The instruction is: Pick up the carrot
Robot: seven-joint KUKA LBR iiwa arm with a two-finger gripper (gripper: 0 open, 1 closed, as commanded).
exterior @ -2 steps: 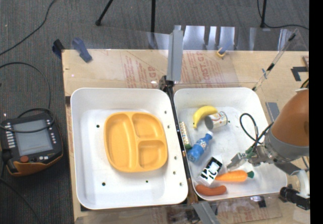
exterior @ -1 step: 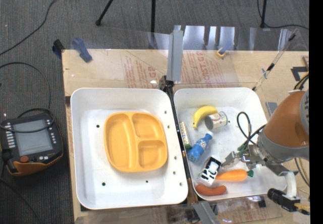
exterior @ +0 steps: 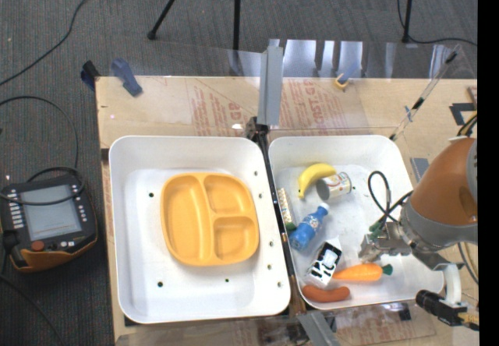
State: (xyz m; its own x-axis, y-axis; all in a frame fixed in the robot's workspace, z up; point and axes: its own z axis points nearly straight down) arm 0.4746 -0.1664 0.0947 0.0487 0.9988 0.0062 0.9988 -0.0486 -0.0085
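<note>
The carrot (exterior: 358, 273), orange with a small green tip at its right end, lies flat near the front edge of the right bin (exterior: 390, 151). My gripper (exterior: 380, 246) hangs just above and slightly behind the carrot's right end, reaching in from the right under the orange wrist band. Nothing shows as held in it, and the carrot rests on the bin floor.
A red sausage (exterior: 327, 294) lies in front of the carrot and a black-and-white box (exterior: 325, 263) to its left. Further back are a blue bottle (exterior: 309, 227), a can (exterior: 337, 185) and a banana (exterior: 314, 176). The left bin (exterior: 132, 161) holds a yellow divided plate (exterior: 209, 218).
</note>
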